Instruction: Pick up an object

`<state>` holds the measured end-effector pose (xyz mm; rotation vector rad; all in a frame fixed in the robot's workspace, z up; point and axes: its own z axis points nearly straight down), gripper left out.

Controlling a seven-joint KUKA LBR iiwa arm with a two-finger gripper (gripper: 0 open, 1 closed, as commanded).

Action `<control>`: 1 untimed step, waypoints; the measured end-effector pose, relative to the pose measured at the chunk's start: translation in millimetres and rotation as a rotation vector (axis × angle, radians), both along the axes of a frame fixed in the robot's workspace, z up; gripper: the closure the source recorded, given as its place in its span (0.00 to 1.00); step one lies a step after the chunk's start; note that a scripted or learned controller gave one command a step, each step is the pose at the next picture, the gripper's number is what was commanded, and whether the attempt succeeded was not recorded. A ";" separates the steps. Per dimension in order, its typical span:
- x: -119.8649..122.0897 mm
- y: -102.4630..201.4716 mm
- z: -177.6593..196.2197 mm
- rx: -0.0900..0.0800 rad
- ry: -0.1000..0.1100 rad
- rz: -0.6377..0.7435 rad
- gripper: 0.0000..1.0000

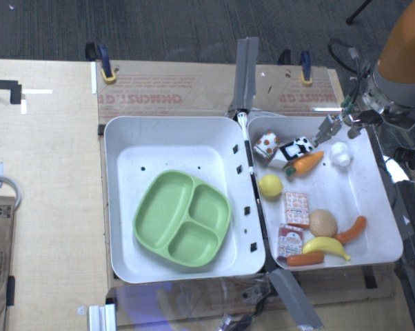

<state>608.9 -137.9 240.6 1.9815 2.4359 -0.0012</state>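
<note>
Currently gripper (329, 127) hovers at top of right bin (383, 178), just above-right of carrot (306, 163); whether it is clenched or released cannot be told. Nothing seen between its tips. Carrot is the nearest pick: black-and-white toy (295, 148) touches its left, white ball (340, 155) just right. Best to descend centred on carrot, clear of both neighbours

My one camera sits fixed above the bench (49, 150), looking down at a slant on both white bins (118, 185), set well back; my claw (329, 126) enters from its right side
</note>
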 end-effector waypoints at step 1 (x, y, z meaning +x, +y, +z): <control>-14.4 22.5 -104.9 0.002 0.003 0.102 0.00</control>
